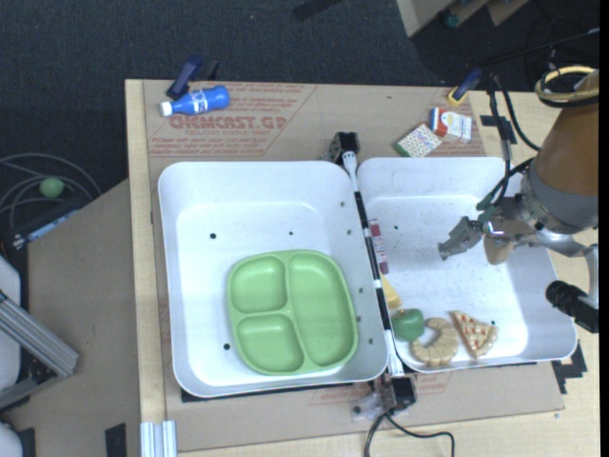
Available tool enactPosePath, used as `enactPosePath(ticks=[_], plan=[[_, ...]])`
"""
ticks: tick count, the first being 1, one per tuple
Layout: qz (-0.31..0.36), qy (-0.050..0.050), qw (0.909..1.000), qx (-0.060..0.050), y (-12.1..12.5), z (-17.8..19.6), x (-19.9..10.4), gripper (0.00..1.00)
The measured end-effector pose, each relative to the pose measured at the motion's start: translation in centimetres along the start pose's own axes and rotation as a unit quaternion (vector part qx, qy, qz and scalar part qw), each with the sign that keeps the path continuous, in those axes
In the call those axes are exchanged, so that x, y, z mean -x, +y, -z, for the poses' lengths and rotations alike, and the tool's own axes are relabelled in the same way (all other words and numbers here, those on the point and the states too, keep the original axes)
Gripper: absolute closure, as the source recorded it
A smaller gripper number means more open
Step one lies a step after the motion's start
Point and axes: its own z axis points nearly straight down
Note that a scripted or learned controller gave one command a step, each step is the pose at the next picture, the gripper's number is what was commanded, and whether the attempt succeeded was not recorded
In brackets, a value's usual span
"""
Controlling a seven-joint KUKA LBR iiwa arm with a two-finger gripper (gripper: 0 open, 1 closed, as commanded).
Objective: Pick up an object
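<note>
The gripper (473, 241) hangs over the middle of the right bin (428, 184), fingers spread, nothing between them. Candidate objects lie along that bin's near edge: a green piece (407, 325), a tan ring-shaped item (435, 343) and a pizza slice (473, 332). Recommendation: travel nearward, centre over one item, descend squarely, avoiding the wall.

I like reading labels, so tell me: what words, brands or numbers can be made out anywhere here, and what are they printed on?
"GIGMCAST.GR" or similar, in large reddish letters, partly blurred: on the brown board behind the bins.
Smaller reddish lines beside it: too blurred to read.
Blue and white bottle: no legible label.
Small packets behind the right bin: print too small to read.
Strip between the bins: markings unreadable.
</note>
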Motion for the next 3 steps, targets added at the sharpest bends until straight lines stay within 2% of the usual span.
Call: enactPosePath(ticks=[1, 2, 3], plan=[[0.000, 0.000, 1.0000, -0.001, 10.0, -7.7, 4.4, 0.00], [-0.001, 0.000, 1.0000, -0.001, 10.9, -13.7, 8.0, 0.00], [0.000, -0.001, 1.0000, 0.003, 15.7, -6.7, 10.8, 0.00]])
